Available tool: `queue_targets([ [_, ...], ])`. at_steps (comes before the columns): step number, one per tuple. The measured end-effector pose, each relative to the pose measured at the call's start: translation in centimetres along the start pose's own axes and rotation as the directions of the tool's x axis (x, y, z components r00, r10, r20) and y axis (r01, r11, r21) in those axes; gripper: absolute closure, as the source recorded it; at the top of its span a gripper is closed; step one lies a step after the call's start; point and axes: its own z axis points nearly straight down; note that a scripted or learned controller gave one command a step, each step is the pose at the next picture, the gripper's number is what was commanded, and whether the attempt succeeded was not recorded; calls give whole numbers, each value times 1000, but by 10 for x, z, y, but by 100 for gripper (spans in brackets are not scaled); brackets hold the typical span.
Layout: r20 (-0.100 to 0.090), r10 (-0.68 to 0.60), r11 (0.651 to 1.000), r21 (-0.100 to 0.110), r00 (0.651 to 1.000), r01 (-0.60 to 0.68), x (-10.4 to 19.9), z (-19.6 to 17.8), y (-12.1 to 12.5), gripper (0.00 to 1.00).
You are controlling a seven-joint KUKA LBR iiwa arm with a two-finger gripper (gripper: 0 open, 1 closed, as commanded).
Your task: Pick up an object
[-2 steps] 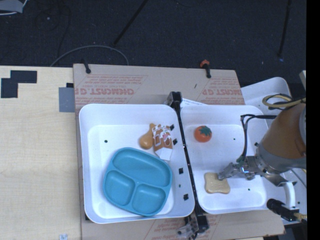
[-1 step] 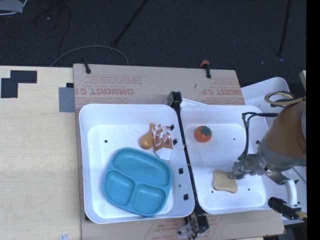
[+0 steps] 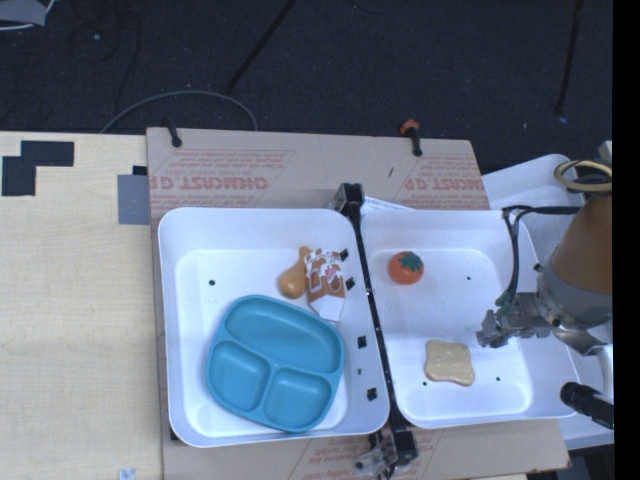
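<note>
Over on the right, the gripper (image 3: 497,330) hangs low at the right bin's (image 3: 505,408) far wall; I cannot tell its state. A tomato (image 3: 406,267) and beige slice (image 3: 449,362) lie apart there. Left bin (image 3: 185,268): blue tray (image 3: 273,361), small toy (image 3: 314,274).

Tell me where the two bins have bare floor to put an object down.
Right bin: free between tomato and beige piece, also its far-left corner. Left bin: bare strip behind the blue tray; crowded near the divider, by the small toys.
</note>
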Motion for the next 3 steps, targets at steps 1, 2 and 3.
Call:
queue_targets([
  [1, 1, 0, 1000, -1, 1000, 0, -7, -45, -2, 100],
  [2, 0, 0, 1000, 1, 1000, 0, -8, -70, -1, 100],
  [3, -3, -3, 1000, 5, 1000, 3, 38, -59, 12, 100],
])
